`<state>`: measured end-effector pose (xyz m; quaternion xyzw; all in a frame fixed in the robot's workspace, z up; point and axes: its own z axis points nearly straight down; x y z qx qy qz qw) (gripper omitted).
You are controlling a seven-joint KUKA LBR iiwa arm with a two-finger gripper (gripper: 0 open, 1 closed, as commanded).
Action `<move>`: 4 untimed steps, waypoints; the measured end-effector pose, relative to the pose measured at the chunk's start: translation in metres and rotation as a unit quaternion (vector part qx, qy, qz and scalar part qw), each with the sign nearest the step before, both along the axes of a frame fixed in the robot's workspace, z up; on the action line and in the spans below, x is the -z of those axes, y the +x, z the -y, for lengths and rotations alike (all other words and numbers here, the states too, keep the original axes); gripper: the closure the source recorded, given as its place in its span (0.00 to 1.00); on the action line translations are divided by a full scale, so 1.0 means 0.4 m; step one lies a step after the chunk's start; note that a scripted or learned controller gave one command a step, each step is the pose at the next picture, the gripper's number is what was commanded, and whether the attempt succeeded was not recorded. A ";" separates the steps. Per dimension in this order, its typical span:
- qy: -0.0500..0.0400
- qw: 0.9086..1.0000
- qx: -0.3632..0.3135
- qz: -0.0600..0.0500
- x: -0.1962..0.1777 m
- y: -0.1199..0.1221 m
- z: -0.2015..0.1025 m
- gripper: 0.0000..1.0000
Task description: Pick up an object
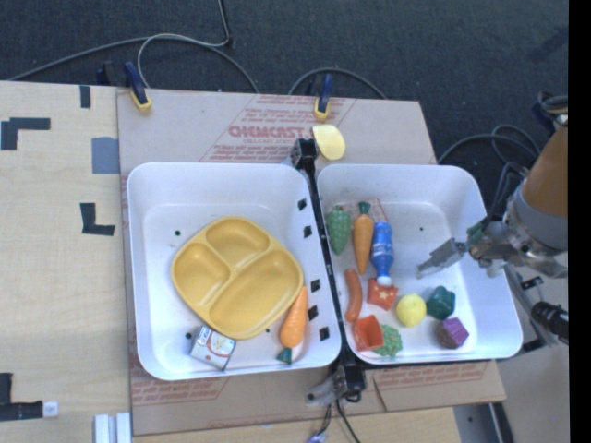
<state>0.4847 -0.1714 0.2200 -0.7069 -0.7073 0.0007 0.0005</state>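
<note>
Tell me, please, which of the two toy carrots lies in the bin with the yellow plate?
The carrot beside the yellow plate in the left bin. The other carrot lies in the right bin next to the blue bottle.

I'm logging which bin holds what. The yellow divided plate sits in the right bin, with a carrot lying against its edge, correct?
Not quite. The camera view shows the yellow divided plate in the left bin, not the right one. The rest holds: a carrot lies against the plate's edge.
</note>
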 end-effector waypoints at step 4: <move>0.001 1.000 -0.001 0.001 0.088 0.289 -0.361 1.00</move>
